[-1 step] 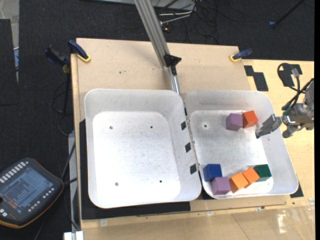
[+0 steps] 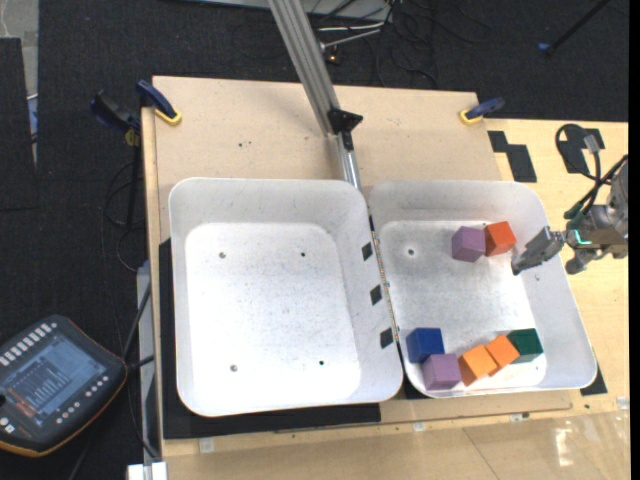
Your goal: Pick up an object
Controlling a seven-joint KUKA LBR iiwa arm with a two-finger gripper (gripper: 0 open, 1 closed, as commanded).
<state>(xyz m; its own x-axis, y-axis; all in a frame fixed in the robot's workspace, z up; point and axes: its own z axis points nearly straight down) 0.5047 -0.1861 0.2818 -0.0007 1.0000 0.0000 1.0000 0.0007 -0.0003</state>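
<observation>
Nothing was lifted yet: the pincer [image 2: 553,253] hung open beside the orange cube [image 2: 499,237], gripping nothing.

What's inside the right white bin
The right white plastic bin holds two purple cubes, three orange cubes, one blue cube and one green cube. Anything beneath them is hidden.

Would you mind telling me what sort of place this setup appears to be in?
Most likely a robotics lab: two white bins on a clamped wooden bench, coloured blocks for grasping, a teach pendant on the dark floor, and a pincer reaching in.
</observation>
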